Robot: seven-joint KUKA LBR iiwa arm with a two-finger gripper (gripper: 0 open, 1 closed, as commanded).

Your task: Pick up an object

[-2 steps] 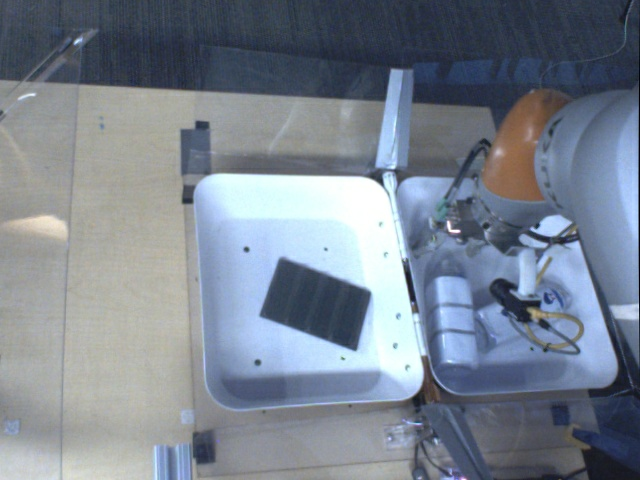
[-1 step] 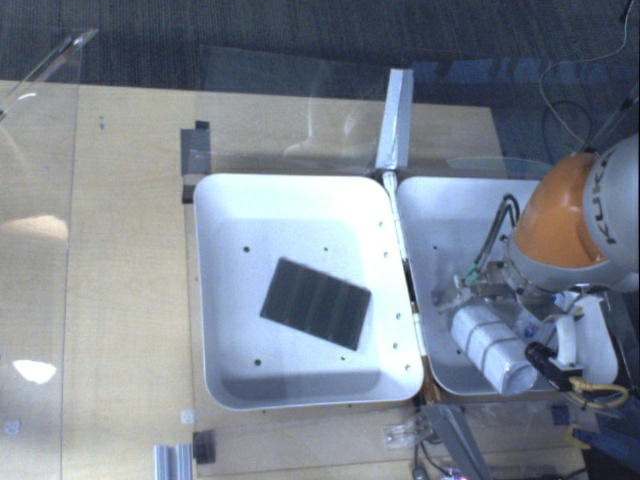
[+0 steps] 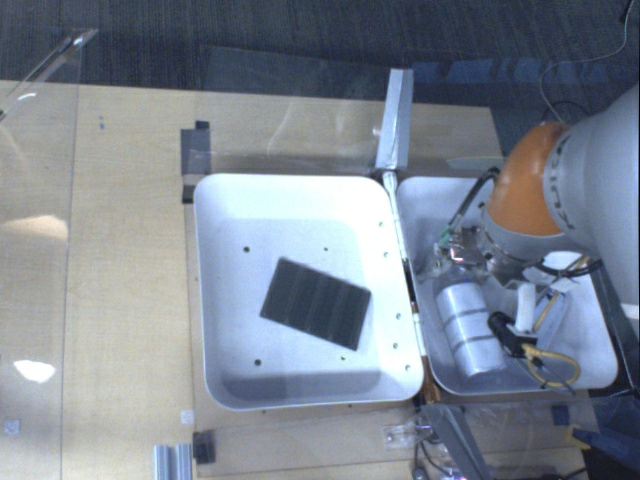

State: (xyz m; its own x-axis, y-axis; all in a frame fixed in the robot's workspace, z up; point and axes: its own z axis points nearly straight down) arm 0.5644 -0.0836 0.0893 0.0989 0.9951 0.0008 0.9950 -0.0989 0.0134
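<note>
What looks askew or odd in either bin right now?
Nothing looks damaged or spilled. The dark ribbed pad lies at a slant in the left bin. In the right bin, a silver cylinder lies on its side.

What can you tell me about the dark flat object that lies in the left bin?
The dark flat object is a thin rectangular slab, near black, with faint lengthwise ribs, perhaps rubber or plastic. It lies flat on the floor of the left bin, near the middle, turned at a slant to the walls. It touches the floor alone, apart from every wall and from the arm.

Two white bins (image 3: pixel 300 193), one dark ribbed pad (image 3: pixel 316 303), one silver cylinder (image 3: pixel 468 328).
</note>
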